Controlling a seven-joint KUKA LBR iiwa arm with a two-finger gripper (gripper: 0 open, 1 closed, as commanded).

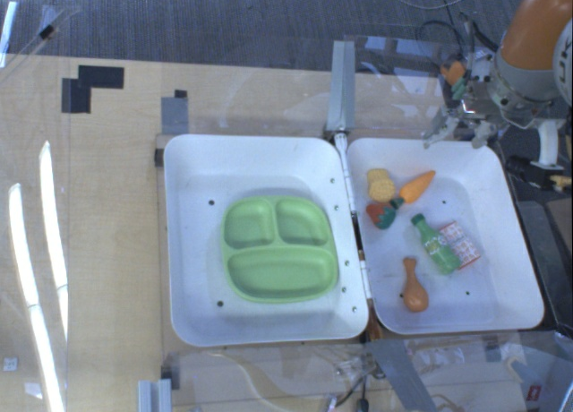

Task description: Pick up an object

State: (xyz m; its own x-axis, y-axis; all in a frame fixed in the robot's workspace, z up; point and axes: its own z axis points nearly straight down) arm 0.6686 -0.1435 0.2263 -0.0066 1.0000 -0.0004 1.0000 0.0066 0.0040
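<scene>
- Objects for picking lie in your right bin [515,249], all nearer the camera than the hand [459,129]: closest, a tan drumstick-shaped toy [413,287]; then a green bottle [433,243] touching a clear red-printed packet [460,243].
- Farther in, closer below the hand, you have a red and green toy [383,214], a round yellow piece [380,185] and an orange carrot [417,186].
- Well to the hand's left, your other bin [192,222] holds a green divided plate [278,250].
- Your hand hovers at the right bin's far rim, above the table [98,249]; whether it is released or clenched, you cannot tell.
</scene>
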